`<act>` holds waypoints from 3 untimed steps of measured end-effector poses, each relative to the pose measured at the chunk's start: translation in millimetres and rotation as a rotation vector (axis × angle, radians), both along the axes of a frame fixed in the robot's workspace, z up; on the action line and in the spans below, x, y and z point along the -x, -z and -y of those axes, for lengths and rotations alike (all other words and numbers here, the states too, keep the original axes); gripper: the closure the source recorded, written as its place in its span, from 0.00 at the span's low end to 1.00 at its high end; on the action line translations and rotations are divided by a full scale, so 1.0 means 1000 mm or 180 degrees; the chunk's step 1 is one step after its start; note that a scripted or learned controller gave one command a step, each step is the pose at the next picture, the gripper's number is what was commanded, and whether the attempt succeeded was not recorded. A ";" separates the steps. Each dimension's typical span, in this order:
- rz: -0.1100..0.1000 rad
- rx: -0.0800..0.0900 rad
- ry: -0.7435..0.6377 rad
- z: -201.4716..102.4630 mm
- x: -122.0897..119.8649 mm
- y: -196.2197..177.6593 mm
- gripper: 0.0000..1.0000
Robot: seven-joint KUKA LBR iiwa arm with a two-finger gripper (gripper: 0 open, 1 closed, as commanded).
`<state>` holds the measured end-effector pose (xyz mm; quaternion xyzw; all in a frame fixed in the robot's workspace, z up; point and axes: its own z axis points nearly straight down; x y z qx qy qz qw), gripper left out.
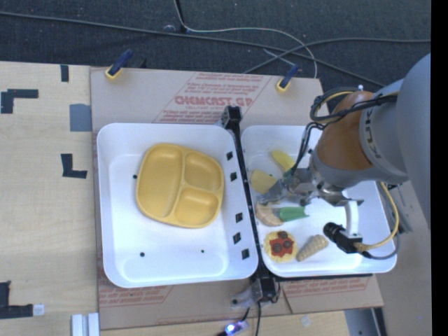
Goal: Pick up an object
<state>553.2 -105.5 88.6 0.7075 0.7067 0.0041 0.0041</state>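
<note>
Overhead, two shallow white bins sit side by side on a cardboard sheet. Left bin (115, 257) carries a yellow divided plate (180, 185), upside of centre, toward 11 o'clock. Right bin (378, 261) carries the toys and the arm.

KUKA arm (371, 135) comes in from 3 o'clock, wrist bulk covering the bin's 1-to-3 o'clock sector. Gripper (288, 190) sits low over the clutter near the divider (241, 187); fingers lost against the pieces below, so whether they are apart or together I cannot tell. Nothing seen between them.

Objects, large to small: pale bread-like piece (267, 216) at 9 o'clock of the bin; pizza toy (280, 246) at 7 o'clock; yellow wedge (262, 181) at 10 o'clock, second yellow piece (283, 160) toward 11; ice-cream cone (312, 247) at 6 o'clock; green piece (292, 215) just beside the bread, nearest the gripper.

Judgement: likeliest target is the green piece or the yellow wedge. Centre over one piece alone, descend straight, close, lift vertically before any sideways travel; green and bread touch, so a double grab or a nudge is the risk.

Room: divider wall close at 9 o'clock, tight. Open floor lies at 5 o'clock of the bin. Black cable connector (336, 235) and yellow cable (393, 219) hang near the cone; could snag.
</note>
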 end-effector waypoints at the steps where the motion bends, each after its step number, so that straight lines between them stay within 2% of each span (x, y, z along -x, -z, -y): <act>1: 0.0011 0.0007 -0.0007 0.000 -0.001 -0.012 1.00; 2: -0.0031 0.0001 -0.0011 -0.006 -0.009 -0.061 1.00; 3: -0.0022 0.0004 -0.0010 -0.006 -0.015 -0.123 1.00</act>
